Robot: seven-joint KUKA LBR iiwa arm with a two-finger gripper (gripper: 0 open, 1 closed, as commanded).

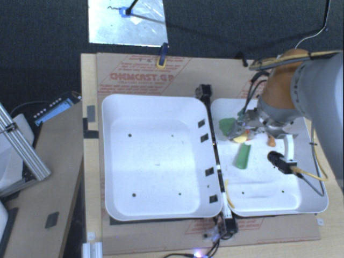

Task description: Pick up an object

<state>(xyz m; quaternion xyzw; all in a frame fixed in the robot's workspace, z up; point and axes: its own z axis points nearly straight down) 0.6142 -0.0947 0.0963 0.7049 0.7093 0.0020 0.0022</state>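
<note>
Yellow piece lying under gripper in right bin; finger spread impossible to tell; centring over it before closing, avoiding green block.

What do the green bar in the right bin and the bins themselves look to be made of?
Green bar: looks like matte plastic or foam, flat even colour with no glare; cannot tell which. Right bin and left bin: likely moulded white plastic, smooth with rounded corners and a soft sheen.
</note>
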